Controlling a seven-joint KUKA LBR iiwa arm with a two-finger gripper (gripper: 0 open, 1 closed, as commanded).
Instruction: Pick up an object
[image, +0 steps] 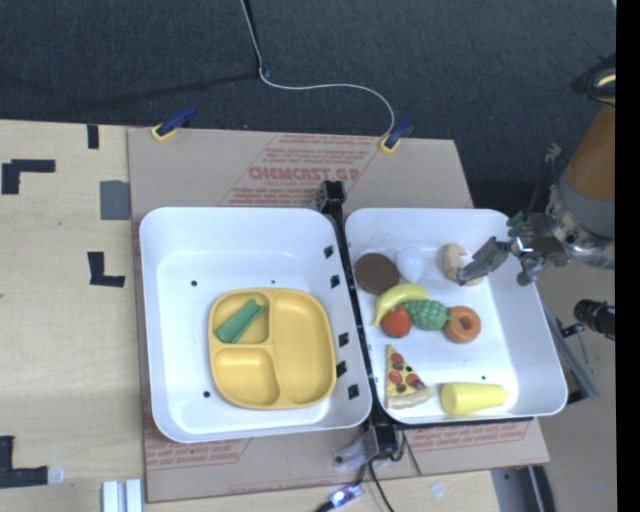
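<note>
The gripper (478, 266) is seen at the right bin's (530, 330) upper right, reaching in from the right at a slant, its dark tip laid against a small beige object (455, 260); whether anything is pinched cannot be told. Just left of that beige piece a white round object (411, 264) and a brown disc (377, 272) are found. Below the gripper, a little apart, a doughnut (462, 324) is placed beside a green bunch (427, 314), a red fruit (397, 322) and a banana (398, 297). Nearer the front wall a pizza slice (403, 379) and a yellow wedge (472, 397) are set. In the left bin (170, 300) a yellow divided plate (285, 350) is held, with a green piece (239, 321) in its upper-left compartment.
</note>
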